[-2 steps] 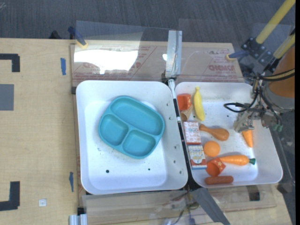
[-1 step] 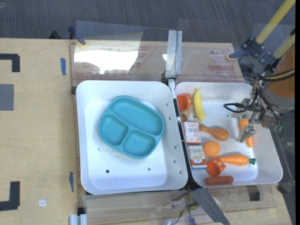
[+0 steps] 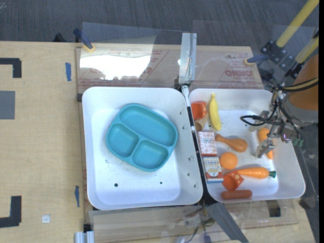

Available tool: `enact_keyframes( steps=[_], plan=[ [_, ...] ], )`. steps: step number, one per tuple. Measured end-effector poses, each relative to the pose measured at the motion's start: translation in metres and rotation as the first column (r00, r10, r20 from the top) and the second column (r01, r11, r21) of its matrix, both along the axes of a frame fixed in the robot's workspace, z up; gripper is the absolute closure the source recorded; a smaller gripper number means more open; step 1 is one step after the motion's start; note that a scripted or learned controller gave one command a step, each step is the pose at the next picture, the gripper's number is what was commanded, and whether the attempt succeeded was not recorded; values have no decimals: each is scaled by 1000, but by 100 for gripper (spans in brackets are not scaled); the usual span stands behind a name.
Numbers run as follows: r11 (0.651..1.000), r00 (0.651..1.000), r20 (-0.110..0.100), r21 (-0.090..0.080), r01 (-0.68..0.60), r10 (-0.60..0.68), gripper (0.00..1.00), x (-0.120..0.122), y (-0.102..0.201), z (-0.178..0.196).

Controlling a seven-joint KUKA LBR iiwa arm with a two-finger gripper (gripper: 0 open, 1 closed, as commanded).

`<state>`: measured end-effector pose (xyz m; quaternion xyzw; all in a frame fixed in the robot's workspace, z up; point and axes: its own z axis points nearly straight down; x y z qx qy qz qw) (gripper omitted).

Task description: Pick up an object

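On a pale wooden bench (image 3: 35, 151) stand two white bins; the left bin (image 3: 96, 105) holds a blue divided plate (image 3: 142, 136). The gripper (image 3: 267, 147) hangs low over the right bin (image 3: 291, 181), beside a small orange item (image 3: 263, 133). I cannot tell its grip state. Next, I judge, it must settle around that item.

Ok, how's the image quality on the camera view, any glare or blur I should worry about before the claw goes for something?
Camera view: strong glare on the clear sheet behind the left bin; even light and soft shadows inside both bins; the blue plate, banana and carrot read sharply; the claw at the right bin's far side looks small and slightly blurred amid cables.
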<state>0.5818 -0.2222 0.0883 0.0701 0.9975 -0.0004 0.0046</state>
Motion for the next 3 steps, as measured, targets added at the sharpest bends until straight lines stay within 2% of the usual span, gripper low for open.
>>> enact_keyframes(
  steps=[1,2,3],
  plan=[
    [1000,1000,15,-6,-2,2,100,5,0,15],
    [1000,1000,13,-5,-2,2,0,4,0,14],
    [1000,1000,1,-1,0,0,0,3,-1,0]
  ],
)
